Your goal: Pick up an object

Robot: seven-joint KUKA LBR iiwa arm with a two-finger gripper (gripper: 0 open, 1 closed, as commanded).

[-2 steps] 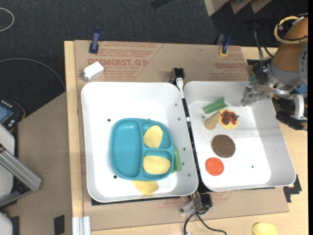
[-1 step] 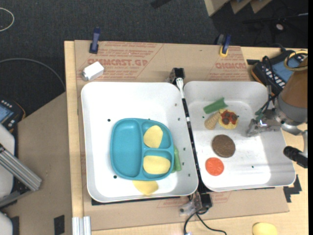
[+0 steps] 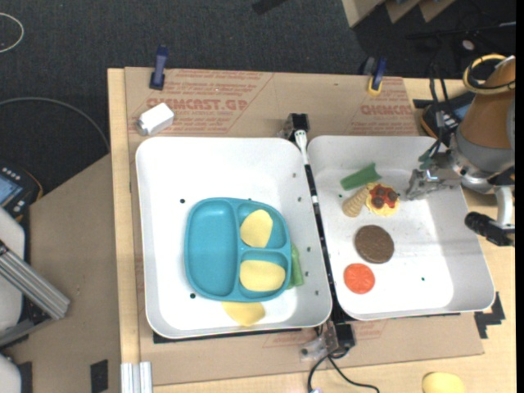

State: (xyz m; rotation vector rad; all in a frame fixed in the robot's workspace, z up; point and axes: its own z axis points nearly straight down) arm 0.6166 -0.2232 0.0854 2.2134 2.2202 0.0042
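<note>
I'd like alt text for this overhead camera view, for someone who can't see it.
A grey and orange robot arm reaches from the right, its tool over the right white bin, beside a pizza slice, green piece, brown disc and orange disc. The left bin holds a blue divided tray with yellow pieces.

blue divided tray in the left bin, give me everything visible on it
The blue tray is a rounded, plastic-looking plate with three compartments: one long one on its left side and two smaller ones on its right. It lies flat in the left bin, toward the near side. Each small compartment holds a yellow piece; the long one holds nothing. Another yellow piece lies against its near edge, and a green sliver shows along its right rim.
</note>
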